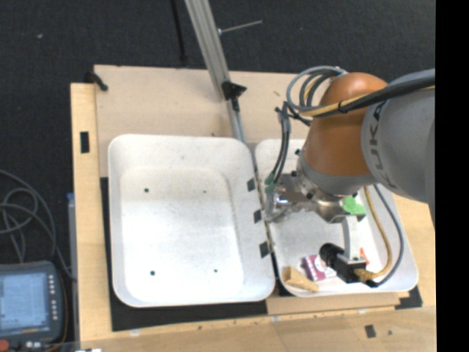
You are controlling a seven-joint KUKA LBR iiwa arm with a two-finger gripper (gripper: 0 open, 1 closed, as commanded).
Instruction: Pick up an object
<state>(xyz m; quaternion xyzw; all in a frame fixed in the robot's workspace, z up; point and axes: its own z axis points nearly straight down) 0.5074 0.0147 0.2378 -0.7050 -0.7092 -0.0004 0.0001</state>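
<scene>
A robotics lab is shown here: a plywood bench [146,101], an aluminium mast [205,28], loose cables [22,196] and a teach pendant [26,299] are seen.

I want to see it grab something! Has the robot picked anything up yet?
Not as far as I can tell. Done: the arm is low over the right bin, with the gripper near the bin's left wall. In hand: I can't make out anything held. Left: a tan piece and a purple-and-white pack lie at the bin's near end, so one is not yet grasped and lifted.
</scene>
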